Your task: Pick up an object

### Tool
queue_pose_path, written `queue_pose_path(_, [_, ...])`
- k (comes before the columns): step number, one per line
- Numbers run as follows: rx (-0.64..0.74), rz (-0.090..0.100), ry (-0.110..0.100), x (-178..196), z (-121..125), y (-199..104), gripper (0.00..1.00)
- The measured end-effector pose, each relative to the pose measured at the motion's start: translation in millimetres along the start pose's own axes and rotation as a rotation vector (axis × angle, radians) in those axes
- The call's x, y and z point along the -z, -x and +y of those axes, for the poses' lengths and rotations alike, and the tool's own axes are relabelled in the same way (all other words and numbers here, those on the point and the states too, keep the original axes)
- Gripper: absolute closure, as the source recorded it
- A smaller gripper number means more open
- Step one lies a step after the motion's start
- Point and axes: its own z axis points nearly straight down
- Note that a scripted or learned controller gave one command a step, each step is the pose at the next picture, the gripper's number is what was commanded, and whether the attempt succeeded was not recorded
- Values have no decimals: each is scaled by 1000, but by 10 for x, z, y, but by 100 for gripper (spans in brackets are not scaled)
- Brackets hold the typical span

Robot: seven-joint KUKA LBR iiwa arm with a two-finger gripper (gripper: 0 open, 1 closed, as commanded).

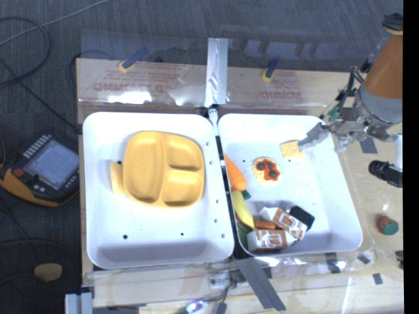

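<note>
One yellow block [290, 149] sits pinched at the gripper [296, 146] tips, by the look of it; such a shallow hold could slip, dropping it onto the pizza [266, 169] below-left.

Grey arm [383, 103] with orange band, dark metal tool [313, 138]
</note>
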Motion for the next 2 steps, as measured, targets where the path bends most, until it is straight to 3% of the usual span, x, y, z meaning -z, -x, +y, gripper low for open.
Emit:
queue_pose_path(1, [218,-2,-1,-992,278,-303,0])
queue_pose_path(2, [93,-1,11,-1136,147,-280,0])
